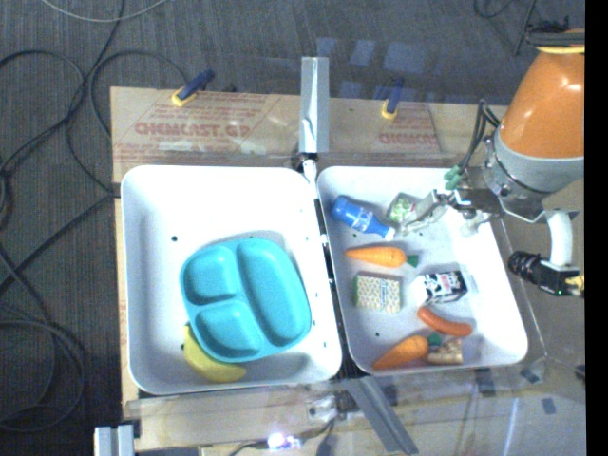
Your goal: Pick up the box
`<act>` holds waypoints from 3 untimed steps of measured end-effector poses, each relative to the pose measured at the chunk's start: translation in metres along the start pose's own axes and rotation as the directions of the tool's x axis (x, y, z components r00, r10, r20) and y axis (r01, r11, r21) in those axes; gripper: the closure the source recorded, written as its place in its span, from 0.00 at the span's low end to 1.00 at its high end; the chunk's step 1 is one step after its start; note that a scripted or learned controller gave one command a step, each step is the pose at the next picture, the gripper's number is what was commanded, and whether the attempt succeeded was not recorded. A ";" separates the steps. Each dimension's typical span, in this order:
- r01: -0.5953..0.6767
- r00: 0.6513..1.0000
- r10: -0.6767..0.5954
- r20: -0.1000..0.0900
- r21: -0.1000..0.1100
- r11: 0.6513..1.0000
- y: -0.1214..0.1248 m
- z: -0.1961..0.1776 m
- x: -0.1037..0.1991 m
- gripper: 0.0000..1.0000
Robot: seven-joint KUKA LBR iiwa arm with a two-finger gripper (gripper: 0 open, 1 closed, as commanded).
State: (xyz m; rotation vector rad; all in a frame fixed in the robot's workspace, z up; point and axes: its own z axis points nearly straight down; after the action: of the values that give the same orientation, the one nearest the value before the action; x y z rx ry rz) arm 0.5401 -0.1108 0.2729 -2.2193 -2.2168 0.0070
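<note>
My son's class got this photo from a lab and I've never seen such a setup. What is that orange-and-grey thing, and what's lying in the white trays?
One camera looks down at a slant on a bench. The orange-and-grey shape is a robot arm reaching in from the right; its gripper hovers over the right bin. That bin contains a small greenish box, two toy carrots, a blue bottle, a small black-and-white carton and a sausage-like toy. The left bin contains a blue divided plate lying over a banana. Nothing visibly sits between the gripper's fingers.
</note>
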 end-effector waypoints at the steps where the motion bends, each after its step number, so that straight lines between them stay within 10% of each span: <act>1: -0.155 0.988 0.155 -0.001 -0.009 0.988 -0.029 0.143 -0.012 0.00; 3: -0.324 0.946 0.325 -0.004 -0.079 0.943 -0.035 0.161 -0.007 0.00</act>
State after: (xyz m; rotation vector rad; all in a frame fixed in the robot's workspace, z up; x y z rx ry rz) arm 0.5042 -0.1178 0.1125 -2.6047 -1.8568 -0.0709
